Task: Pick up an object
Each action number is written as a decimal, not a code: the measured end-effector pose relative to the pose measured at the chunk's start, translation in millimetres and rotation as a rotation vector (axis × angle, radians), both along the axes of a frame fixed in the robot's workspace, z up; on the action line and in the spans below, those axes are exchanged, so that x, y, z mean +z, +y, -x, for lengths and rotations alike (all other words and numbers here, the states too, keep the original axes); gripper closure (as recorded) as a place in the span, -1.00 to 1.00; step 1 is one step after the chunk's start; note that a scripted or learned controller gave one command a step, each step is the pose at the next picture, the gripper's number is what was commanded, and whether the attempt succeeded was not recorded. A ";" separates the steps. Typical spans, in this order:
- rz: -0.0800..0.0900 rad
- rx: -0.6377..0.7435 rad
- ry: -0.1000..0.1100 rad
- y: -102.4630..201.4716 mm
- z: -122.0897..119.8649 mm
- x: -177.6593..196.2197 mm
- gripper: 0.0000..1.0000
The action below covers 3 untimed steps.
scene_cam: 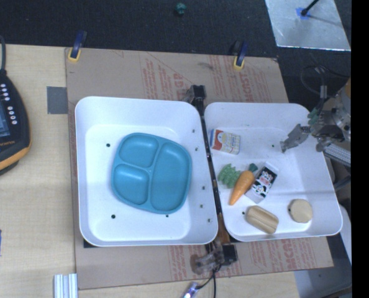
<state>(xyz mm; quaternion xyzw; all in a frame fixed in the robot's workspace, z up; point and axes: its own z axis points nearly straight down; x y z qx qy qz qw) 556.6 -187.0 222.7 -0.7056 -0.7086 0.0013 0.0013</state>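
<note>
Right bin (309,113), my log:
- carton (225,141), upper left
- toy carrot (241,185), centre, long axis slanting lower left to upper right
- cow-print box (264,182), touching the carrot's right side
- bread roll (261,219) and round biscuit (300,210), lower part

Left bin (85,166): blue plate (152,172)

End effector (294,138): right edge of frame, over the bin's upper right, fingers apart, grasping nothing. I judge the carrot nearest candidate; it lies down and left of the end effector
</note>
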 end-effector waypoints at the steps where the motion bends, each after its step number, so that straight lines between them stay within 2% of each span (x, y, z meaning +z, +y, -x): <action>1: 0.000 0.002 0.003 63.9 6.1 -116.7 -1.00; 2: 0.002 0.005 0.004 62.6 5.7 -106.1 1.00; 3: 0.002 0.005 0.004 62.5 5.8 -106.1 -1.00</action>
